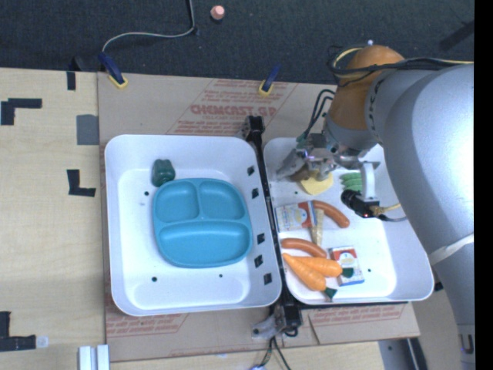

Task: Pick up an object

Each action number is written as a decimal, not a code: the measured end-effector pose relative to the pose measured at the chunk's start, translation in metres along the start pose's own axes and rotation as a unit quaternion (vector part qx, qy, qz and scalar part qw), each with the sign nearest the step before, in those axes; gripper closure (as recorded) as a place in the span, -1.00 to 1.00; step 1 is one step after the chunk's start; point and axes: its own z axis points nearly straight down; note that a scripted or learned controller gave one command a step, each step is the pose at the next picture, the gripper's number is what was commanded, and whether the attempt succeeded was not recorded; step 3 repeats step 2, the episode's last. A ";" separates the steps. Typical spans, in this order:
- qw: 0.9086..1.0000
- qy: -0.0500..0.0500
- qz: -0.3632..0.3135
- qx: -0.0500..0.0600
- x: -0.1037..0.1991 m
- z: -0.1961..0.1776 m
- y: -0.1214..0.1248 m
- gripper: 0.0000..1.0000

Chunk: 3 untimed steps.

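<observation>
Your arm [420, 129] comes in from the right and is bent down over the far end of the right bin [400, 284]. The gripper [314, 164] sits low there, right above a pale yellow piece of food [317, 184]. That reads as a descent onto a pick target, since the wrist points straight down into the bin. You can't tell from this slant whether the fingers are apart or together; the metal parts blur into one cluster, and nothing is visibly clamped between them.

All the loose items are in the right bin, so that's the source side. The yellow piece is nearest the gripper, touching or just under it. A small green thing [352, 181] lies just beside it toward the arm. A sausage [331, 213] lies near the middle, a second sausage [303, 247] lower down, and two carrots [312, 269] are next to it at the near end. A small card or box [347, 266] rests beside the carrots, and a pale packet [291, 217] lies by the divider.

The left bin [123, 230] holds a blue divided plate [202, 222] and a dark green lump [162, 172] at its far corner. It looks like the drop side, kept well apart from the arm.

My guess: the grasp isn't confirmed yet. Items are crowded, so a neighbour could get nudged.
</observation>
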 end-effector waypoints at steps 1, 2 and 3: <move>1.000 0.000 0.000 0.001 0.002 0.001 0.009 -1.00; 1.000 -0.002 0.000 0.000 0.001 -0.009 0.010 1.00; 1.000 -0.002 0.000 0.000 0.001 -0.009 0.010 1.00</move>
